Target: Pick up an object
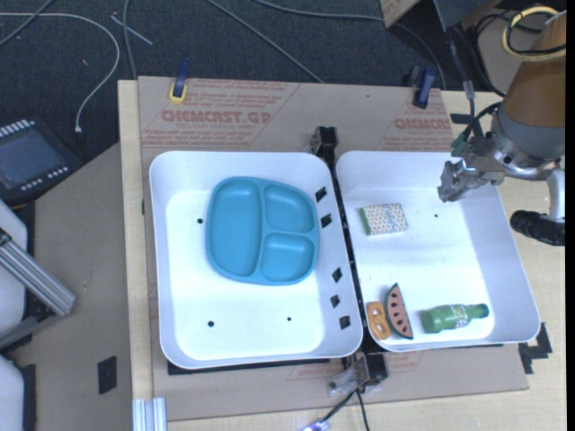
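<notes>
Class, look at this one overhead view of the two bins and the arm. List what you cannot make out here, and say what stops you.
1. The hand, camera view: too small and dark to tell whether it is open or shut.
2. The arm's upper part: cut off by the right edge.
3. The patterned pad: print too small to read.
4. The green bottle: label too small to read.
5. The slice-shaped toy: it hides part of the orange piece.

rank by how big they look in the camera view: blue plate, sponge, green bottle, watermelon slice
1. blue plate, largest by far
2. green bottle
3. sponge and watermelon slice: too alike to rank
</notes>
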Robot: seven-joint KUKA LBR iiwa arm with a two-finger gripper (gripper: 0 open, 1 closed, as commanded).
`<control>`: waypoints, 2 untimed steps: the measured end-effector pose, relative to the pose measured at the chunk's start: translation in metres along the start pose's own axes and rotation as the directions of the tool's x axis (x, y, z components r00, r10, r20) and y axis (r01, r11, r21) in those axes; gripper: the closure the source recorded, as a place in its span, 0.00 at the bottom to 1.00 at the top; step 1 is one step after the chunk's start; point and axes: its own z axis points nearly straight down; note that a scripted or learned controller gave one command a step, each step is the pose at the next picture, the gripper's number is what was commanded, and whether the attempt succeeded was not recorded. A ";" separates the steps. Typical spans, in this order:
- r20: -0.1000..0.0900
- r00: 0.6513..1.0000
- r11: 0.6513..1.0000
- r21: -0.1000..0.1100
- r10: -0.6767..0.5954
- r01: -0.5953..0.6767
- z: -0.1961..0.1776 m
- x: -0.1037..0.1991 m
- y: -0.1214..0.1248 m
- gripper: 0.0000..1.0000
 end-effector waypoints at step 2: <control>-0.004 1.000 1.000 0.003 -0.006 0.006 -0.004 0.118 0.010 1.00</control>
